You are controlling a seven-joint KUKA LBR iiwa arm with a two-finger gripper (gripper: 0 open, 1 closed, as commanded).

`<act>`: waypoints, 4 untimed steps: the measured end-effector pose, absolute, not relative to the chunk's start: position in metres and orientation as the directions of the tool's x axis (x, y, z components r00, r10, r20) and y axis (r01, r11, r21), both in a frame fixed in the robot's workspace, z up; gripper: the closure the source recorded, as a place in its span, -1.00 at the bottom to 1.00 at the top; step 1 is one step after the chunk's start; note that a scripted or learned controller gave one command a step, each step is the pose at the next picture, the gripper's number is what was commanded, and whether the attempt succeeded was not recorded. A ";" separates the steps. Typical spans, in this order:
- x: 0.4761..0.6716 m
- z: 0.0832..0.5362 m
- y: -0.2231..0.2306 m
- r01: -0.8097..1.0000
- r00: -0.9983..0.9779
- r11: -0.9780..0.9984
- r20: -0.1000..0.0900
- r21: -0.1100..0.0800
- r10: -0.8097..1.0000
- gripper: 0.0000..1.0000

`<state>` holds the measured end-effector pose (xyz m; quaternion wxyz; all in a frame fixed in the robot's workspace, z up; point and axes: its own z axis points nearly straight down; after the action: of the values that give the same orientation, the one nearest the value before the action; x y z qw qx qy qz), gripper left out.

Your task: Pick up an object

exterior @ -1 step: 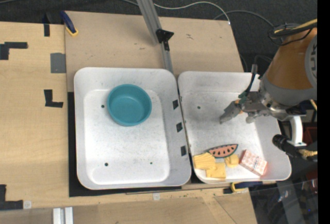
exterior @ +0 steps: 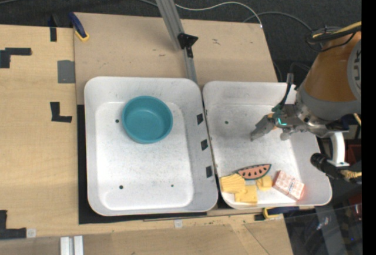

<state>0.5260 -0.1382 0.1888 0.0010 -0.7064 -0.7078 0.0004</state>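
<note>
Brown benchtop [exterior: 35, 130] runs under two white bins: left bin [exterior: 100, 189] holds a teal bowl [exterior: 147, 119], rigid, rim-graspable. In the right bin [exterior: 235, 95], near edge, lie yellow pieces [exterior: 241, 188], a watermelon slice [exterior: 254, 171] and a pink block [exterior: 288, 185], likely light toys. Farther right the gripper [exterior: 267, 127] hovers empty, jaws seemingly parted.

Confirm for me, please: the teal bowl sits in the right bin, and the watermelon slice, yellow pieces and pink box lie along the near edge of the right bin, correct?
Not quite. The camera view shows the teal bowl in the left bin, not the right one. The rest stands: the watermelon slice, yellow pieces and pink box lie along the near edge of the right bin.
</note>
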 end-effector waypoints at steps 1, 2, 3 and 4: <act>0.524 0.143 -0.145 1.000 -0.001 0.001 0.001 -0.007 1.000 -1.00; 0.523 0.090 -0.144 1.000 -0.001 0.001 0.000 -0.004 1.000 -1.00; 0.523 0.101 -0.143 1.000 -0.002 0.002 0.002 -0.004 1.000 1.00; 0.523 0.159 -0.152 1.000 0.000 0.000 -0.001 0.004 1.000 1.00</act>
<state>0.5228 -0.1521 0.1593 -0.0019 -0.7070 -0.7072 -0.0008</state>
